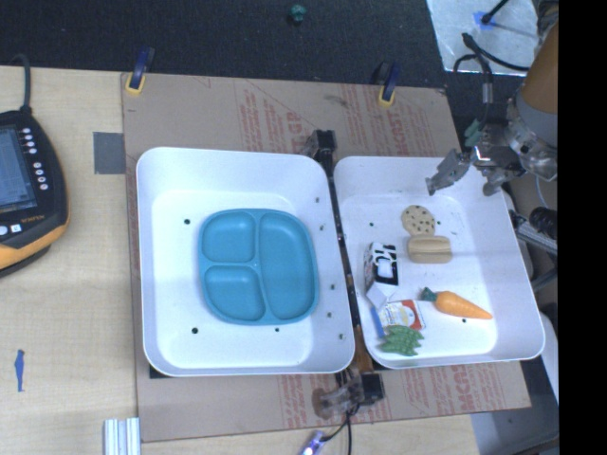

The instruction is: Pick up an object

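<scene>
In the camera view, the tool [468, 172] hovers at the upper right of the frame, above the far edge of the right bin [474, 347], its fingers spread apart and holding nothing. Below it lie a cookie [417, 219], a bread roll [429, 248] and a toy carrot [459, 304]. The left bin [171, 183] holds a blue divided plate [257, 264].

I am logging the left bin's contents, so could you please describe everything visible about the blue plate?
The blue plate is a light blue, rounded-rectangle divided tray, seemingly plastic, with three compartments: two smaller ones on the left and a longer one on the right. It lies flat, right side up, near the middle of the left bin, resting on the bin floor. Nothing sits in it or touches it otherwise.
</scene>
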`<state>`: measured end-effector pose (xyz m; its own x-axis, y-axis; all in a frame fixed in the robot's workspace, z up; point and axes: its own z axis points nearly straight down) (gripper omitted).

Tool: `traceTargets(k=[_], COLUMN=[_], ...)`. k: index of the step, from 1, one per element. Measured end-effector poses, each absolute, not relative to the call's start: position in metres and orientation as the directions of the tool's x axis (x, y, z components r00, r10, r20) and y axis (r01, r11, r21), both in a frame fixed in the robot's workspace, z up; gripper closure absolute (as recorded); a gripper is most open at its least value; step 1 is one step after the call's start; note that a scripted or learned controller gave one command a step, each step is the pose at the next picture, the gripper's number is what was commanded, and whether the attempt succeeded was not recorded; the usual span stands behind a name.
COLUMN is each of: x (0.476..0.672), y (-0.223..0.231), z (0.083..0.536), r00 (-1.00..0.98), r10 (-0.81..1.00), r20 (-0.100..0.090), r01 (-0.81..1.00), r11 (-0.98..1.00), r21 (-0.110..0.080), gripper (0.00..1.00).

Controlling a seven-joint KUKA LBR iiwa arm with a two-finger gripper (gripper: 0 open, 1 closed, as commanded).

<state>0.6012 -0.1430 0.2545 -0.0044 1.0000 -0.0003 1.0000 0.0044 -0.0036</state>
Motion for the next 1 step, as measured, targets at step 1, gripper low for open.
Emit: traceTargets(k=[1], x=[0.6121], y=[-0.1774], z=[0.0909], r00=[-0.005], r10=[1.000], r20=[-0.001], r01=[1.000], r11=[0.005], r21=[-0.005], gripper=[0.00])
